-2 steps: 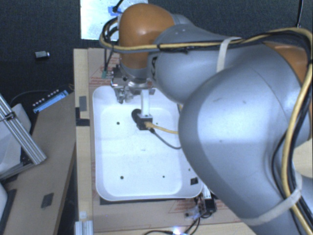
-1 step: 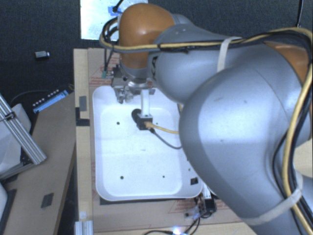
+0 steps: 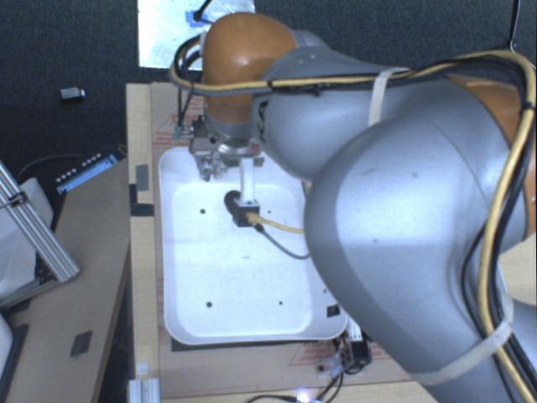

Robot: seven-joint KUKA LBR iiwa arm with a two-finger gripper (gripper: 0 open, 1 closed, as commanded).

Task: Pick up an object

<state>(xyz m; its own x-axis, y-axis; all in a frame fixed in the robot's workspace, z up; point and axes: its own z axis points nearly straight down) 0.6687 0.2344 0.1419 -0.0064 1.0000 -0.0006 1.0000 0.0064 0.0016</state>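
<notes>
The setting is a robotics laboratory workcell. A large grey industrial arm with an orange band and a yellow cable routed along its casing occupies a plywood bench bearing a shallow white plastic bin. Ribbed aluminium framing rails stand at the left. Dark carpet surrounds the bench.

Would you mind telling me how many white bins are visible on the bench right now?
1. The white bin lies left of centre, under the gripper. The arm covers the right side, so a second bin may be hidden there.
</notes>
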